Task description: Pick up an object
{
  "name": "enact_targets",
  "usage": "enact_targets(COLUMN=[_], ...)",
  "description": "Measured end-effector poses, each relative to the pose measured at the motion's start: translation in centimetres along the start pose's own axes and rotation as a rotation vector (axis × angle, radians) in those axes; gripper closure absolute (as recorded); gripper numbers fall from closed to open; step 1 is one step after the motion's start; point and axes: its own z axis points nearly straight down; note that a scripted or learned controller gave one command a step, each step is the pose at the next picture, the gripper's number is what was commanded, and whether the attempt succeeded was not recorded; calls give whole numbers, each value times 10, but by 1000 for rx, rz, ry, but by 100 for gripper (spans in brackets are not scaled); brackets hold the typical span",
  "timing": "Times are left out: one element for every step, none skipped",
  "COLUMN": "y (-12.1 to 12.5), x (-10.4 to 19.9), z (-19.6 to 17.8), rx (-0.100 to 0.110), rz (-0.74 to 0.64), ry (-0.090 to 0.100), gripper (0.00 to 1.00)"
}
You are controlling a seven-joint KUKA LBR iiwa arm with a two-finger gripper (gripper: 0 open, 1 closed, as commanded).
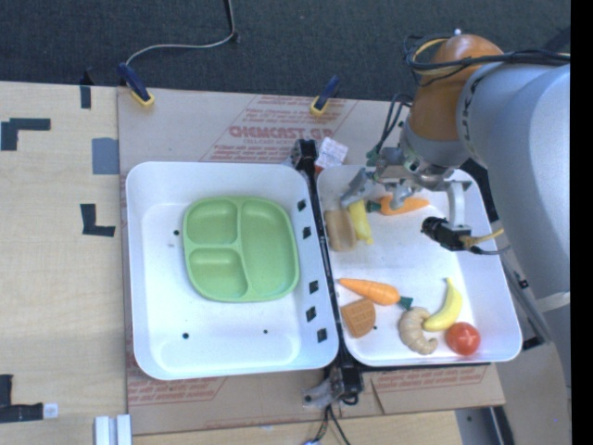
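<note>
On your far left, the left shallow white plastic bin holds a pale green three-compartment plastic tray lying flat near its middle. Moving right, past the black-clipped divider, the right shallow white plastic bin carries the toy food. At its upper left you see a tan bread-like piece touching a small yellow corn-like piece. Below them lies an orange plastic carrot, then an orange waffle-textured wedge, a beige knobbly ginger-like piece, a yellow plastic banana and a red plastic tomato. The grey two-finger gripper hangs over the bin's upper part, just beside a second orange carrot-shaped piece. You cannot tell how its fingers stand, nor whether they touch anything.
</note>
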Motion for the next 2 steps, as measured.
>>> enact_targets(y=[-10, -8], x=[-1, 2], z=[43, 31], rx=[-6, -11], rz=[0, -2], ry=[-2, 2], gripper=[0, 100])
